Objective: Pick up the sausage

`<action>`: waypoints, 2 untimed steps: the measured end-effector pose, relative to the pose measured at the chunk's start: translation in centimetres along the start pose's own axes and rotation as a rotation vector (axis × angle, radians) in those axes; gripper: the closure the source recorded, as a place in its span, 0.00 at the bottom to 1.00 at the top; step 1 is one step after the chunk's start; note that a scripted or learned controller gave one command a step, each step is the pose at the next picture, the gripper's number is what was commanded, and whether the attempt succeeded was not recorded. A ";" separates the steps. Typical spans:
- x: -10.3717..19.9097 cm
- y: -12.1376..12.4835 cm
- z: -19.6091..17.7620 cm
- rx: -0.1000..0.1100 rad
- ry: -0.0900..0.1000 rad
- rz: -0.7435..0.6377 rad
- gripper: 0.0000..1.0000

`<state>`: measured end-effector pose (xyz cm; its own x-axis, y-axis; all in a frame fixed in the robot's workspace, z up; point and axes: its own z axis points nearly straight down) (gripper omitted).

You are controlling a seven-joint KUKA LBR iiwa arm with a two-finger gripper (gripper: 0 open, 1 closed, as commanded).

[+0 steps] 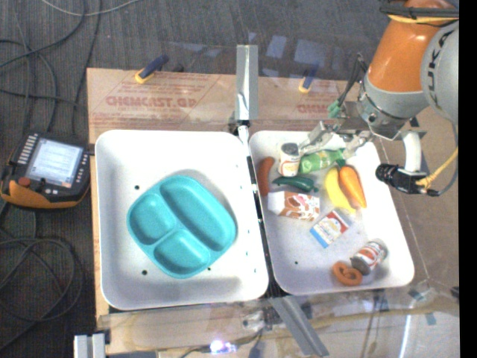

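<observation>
A: Eyes on the gripper (325, 135), hanging over the back of the right bin (399, 233), metal fingers (317, 136) pointing left and down from the orange-banded arm (406, 47).

B: Open or closed?

A: Spread a little, I'd say, though the fingers blend into the clutter beneath, so take that loosely. Nothing sits between them.

B: What's right underneath?

A: A small jar with a pale lid (289, 157) just below-left of the tips, and a green packet (326, 159) directly below them. A dark green vegetable (295, 183) lies just past the jar.

B: And the sausage?

A: The sausage (266, 174) is left and below the gripper, hard against the right bin's left wall. It's a reddish-brown, smooth, rounded cylinder. Its long axis runs nearly front to back along that wall, one end toward the bench's rear, the other toward the front.

B: Touching anything?

A: It sits just beside the vegetable and a red-and-white carton (296, 205). Apart from the gripper.

B: Further out?

A: An orange carrot (352, 186) beside a yellow banana (336, 191) below-right of the fingers, then a blue-and-white box (330, 228), a can on its side (369, 255) and a brown ring-shaped piece (346, 273) at the front. Far left of the gripper, the left bin (119, 271) holds a teal divided tray (182, 224).
</observation>
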<state>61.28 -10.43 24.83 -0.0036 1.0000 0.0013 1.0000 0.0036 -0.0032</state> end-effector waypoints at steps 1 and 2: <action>0.1 5.3 -7.5 -0.002 -0.003 0.062 0.00; 7.5 5.5 4.0 0.001 -0.002 0.146 0.00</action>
<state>66.77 -2.92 20.77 0.1417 0.9899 -0.0009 0.9899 -0.1417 -0.0043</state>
